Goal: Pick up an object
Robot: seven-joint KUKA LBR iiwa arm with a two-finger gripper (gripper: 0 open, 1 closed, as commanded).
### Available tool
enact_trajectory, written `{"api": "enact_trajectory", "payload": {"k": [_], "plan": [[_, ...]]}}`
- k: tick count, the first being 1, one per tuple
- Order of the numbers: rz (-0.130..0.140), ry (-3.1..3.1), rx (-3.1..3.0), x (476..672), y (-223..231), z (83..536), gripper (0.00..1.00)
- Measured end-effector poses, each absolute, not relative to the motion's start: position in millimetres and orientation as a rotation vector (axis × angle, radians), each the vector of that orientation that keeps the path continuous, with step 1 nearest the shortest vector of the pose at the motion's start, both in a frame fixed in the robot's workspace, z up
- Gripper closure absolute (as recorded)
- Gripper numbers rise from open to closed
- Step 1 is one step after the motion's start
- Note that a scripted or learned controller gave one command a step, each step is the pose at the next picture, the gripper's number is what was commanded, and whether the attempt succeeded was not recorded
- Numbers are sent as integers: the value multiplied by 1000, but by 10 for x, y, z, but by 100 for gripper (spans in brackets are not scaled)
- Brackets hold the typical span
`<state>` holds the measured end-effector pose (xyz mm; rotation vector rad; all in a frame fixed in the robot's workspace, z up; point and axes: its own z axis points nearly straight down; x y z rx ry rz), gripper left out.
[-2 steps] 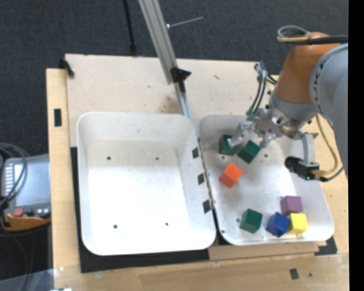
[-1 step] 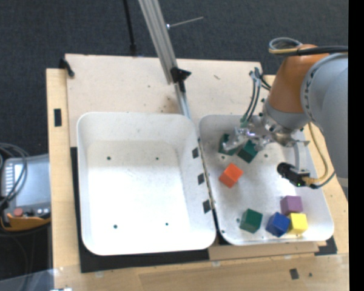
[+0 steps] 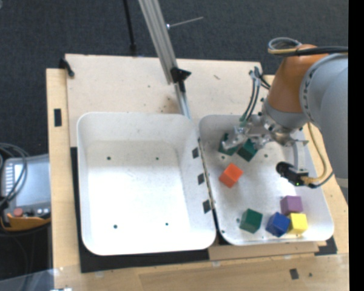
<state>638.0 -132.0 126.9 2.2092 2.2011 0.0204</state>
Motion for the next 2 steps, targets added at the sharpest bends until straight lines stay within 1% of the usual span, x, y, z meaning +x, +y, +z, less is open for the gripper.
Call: {"api": "enact_trajectory", "payload": {"k": [1,2], "plan": [[24,2194,2210,6392,-1337,1370,100],[8,2219,2214,6448,-1298,2003,100]]}}
